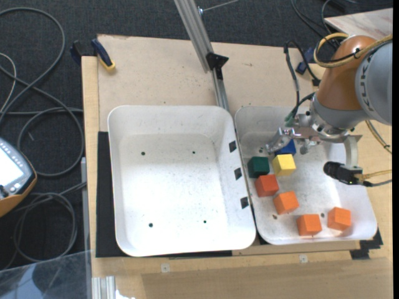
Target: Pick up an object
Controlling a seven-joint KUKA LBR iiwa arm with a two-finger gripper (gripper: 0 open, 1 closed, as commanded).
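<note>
My gripper (289, 139) hangs low over the upper middle of the right bin (355, 195), reaching in from the right. A blue block (286, 147) sits directly under it, partly hidden by the gripper body. A yellow block (285, 163) lies just in front of the blue one, with a green block (259, 166) to its left. Further forward are a red-orange block (267, 184) and three orange blocks (286, 202), (309, 224), (340, 218).
The left bin (124, 136) stands beside the right one. A slanted metal pole (196, 27) with a black clamp rises behind the bins. A black cable end (340, 172) dangles over the right bin's right side. Cables lie on the floor at left.
</note>
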